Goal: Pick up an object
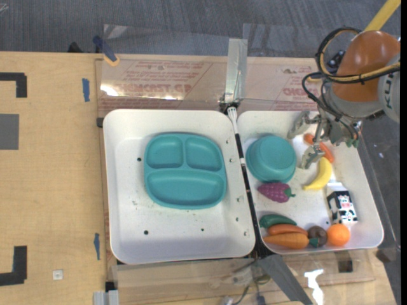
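Camera view, looking down at a slant.

Right bin [372, 224]: the gripper [316, 146] hangs at about 1 o'clock in this bin. Its metal fingers [312, 156] reach down beside something small and orange; whether the jaws are wide, narrow or closed on that item cannot be told.

Candidate objects, same bin:
- teal bowl [272, 158], upside down, 10 o'clock, just beside the fingers.
- banana [320, 176], centre-right, just below the fingers.
- purple grapes [276, 192], centre.
- small black-and-white carton [341, 207], 4 o'clock.
- green vegetable [277, 220], carrot [287, 239], brown item [317, 235] and orange [339, 234], packed along the 6 o'clock edge.

Left bin [121, 189]: teal divided plate [185, 171] at centre.

Risks, as judged: the fingers stand in a tight gap between bowl and banana, so a closing move may knock the bowl's curved side or nudge the banana rather than seize anything. The small orange item could slip out. Crowded pieces at 6 o'clock invite a double or glancing grasp.
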`<move>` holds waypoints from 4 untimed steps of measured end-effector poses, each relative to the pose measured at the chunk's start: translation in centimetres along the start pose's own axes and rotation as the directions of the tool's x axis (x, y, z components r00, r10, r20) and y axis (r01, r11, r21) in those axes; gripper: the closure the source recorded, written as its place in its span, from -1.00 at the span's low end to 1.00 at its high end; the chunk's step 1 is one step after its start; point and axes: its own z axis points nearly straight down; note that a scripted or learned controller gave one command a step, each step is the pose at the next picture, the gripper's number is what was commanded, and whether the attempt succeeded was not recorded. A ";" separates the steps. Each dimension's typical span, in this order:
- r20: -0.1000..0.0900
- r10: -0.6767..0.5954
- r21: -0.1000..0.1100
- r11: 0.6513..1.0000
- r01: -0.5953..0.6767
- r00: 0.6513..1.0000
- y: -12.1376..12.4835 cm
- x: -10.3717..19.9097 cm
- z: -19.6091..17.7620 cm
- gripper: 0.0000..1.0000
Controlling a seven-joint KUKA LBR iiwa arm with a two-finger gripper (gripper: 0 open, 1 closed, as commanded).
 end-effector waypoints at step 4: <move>-0.001 0.364 -0.001 0.932 -0.364 0.932 0.5 12.4 -0.9 1.00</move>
